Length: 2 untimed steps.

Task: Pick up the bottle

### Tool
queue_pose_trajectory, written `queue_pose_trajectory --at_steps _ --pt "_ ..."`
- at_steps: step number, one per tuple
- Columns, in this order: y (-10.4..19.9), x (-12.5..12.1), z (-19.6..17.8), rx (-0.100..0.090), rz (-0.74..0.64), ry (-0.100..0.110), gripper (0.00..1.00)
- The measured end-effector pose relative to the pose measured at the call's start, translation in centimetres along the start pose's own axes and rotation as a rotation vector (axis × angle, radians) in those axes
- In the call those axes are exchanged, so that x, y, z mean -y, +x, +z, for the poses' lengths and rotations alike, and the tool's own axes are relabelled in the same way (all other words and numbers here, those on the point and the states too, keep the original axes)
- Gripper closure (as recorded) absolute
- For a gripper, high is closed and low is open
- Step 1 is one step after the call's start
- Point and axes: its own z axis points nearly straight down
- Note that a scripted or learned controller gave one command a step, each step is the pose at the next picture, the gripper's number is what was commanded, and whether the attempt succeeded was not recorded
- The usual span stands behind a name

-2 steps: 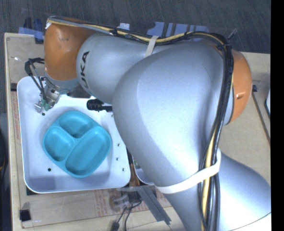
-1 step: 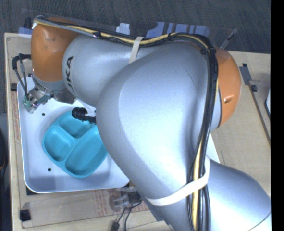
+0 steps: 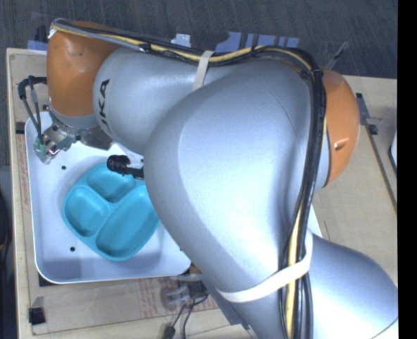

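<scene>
We find the arm [image 3: 250, 175] covering most of the frame, its hand [image 3: 49, 143] low over the white bin [image 3: 53, 253] at upper left. Beside a blue divided tray [image 3: 113, 217], a dark cap-like piece [image 3: 118, 164] may be the bottle; nothing looks lifted yet.

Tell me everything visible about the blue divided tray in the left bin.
The blue tray is a light turquoise dish, smooth like molded plastic, with rounded corners and three shallow compartments separated by raised ridges. It lies flat and right side up on the floor of the white bin, turned at a diagonal to the bin's walls. Its compartments hold nothing I can see. The grey arm hides its right edge. A small dark object sits just beyond its upper edge; contact is unclear.
</scene>
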Motion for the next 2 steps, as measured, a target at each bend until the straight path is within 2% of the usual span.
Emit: queue_pose_trajectory --at_steps 2 --pt "-0.12 -0.03 -1.89 0.003 -0.004 -0.002 1.0"
